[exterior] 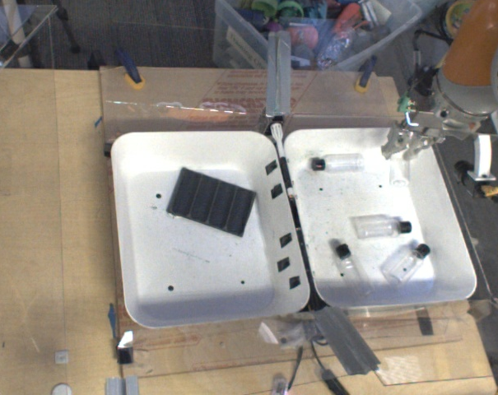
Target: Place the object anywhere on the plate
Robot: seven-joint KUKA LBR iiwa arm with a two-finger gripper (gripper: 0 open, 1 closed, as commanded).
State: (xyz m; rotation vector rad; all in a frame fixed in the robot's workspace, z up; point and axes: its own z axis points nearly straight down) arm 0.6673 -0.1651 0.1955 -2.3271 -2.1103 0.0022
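Vial (pixel 337 164) left of jaws (pixel 401 151)

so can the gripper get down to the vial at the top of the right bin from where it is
Probably yes: the gripper hangs over the right bin, and the vial lies alone on the open floor with nothing above it.
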